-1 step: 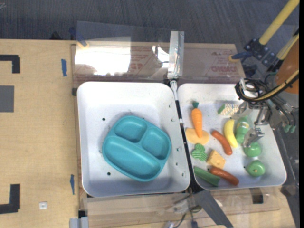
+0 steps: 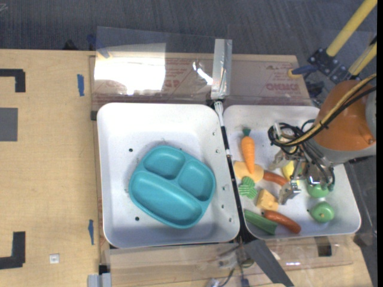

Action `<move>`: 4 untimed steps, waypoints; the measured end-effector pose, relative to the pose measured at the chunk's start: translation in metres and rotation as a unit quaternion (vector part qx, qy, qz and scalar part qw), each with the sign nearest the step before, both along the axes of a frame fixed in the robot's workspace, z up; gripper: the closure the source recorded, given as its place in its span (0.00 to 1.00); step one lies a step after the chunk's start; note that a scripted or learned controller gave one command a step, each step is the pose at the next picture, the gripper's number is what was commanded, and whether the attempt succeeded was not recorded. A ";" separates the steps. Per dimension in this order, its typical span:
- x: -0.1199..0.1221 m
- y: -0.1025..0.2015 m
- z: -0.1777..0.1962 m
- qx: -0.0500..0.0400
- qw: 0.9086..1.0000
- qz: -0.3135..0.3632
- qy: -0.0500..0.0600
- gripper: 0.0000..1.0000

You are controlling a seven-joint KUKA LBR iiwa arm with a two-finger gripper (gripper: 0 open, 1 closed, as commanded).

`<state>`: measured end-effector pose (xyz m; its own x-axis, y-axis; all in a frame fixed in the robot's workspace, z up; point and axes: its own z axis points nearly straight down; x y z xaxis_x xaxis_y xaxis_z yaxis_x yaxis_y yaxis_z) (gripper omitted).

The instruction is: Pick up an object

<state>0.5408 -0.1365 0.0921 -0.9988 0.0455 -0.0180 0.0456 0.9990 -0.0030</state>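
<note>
The right bin [image 2: 353,211] holds a heap of toy food: an orange carrot [image 2: 248,152], a yellow piece [image 2: 244,171], a green ridged piece [image 2: 248,188], a red sausage [image 2: 282,220], a dark green pepper [image 2: 259,221] and two green apples [image 2: 323,211] [image 2: 318,189]. My gripper [image 2: 297,183] hangs low over the middle of this heap, beside the upper apple and a yellow piece [image 2: 288,170]. Cables and metal parts crowd the fingers, so their state is unclear.
The left bin [image 2: 114,130] carries a teal divided plate [image 2: 172,185]. A clear plastic sheet [image 2: 161,70] stands behind both bins. The arm's orange band [image 2: 344,121] overhangs the right bin's far right corner. Brown cardboard [image 2: 42,160] covers the bench to the left.
</note>
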 end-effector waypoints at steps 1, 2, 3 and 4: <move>0.002 0.001 0.012 -0.001 1.000 0.001 -0.002 1.00; 0.048 0.067 0.134 0.003 0.999 -0.038 0.000 1.00; 0.075 0.097 0.224 0.003 0.996 -0.088 0.002 1.00; 0.116 0.081 0.216 0.002 0.999 -0.037 0.005 1.00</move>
